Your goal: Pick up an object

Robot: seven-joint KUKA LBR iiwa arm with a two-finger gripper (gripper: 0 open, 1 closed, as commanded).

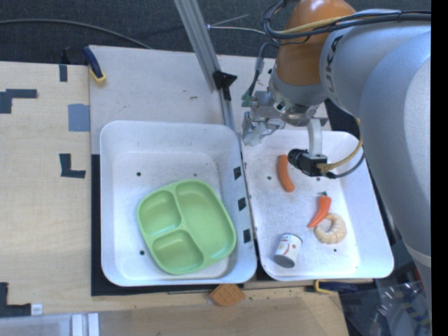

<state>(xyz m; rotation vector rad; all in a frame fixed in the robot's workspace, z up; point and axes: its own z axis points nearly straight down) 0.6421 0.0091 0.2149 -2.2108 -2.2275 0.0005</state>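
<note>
- Over the right bin's far left corner hangs the gripper, close to the wall shared with the left bin; nothing visible in its grasp, can't tell whether it's released or clenched.
- Nearest loose item: orange sausage, lying flat on the right bin floor, just nearer the camera than the gripper and a little to its right, apart from it.
- Sausage look: short, smooth, plain orange, rounded ends, slight bend.
- Sausage axis: runs far to near across the bin, far end leaning slightly left, near end slightly right; the two ends look alike.
- Floor around the sausage is bare, nothing touching it.
- Carrot to its near right, green top pointing far, tip pointing near-left.
- Pale tan ring just beside the carrot's tip; contact unclear.
- Small white can on its side near the front wall, well apart from the sausage.
- Left bin holds a green divided plate, three compartments.
- Brown biscuit-like piece sits on the bench in front of the bins.
</note>
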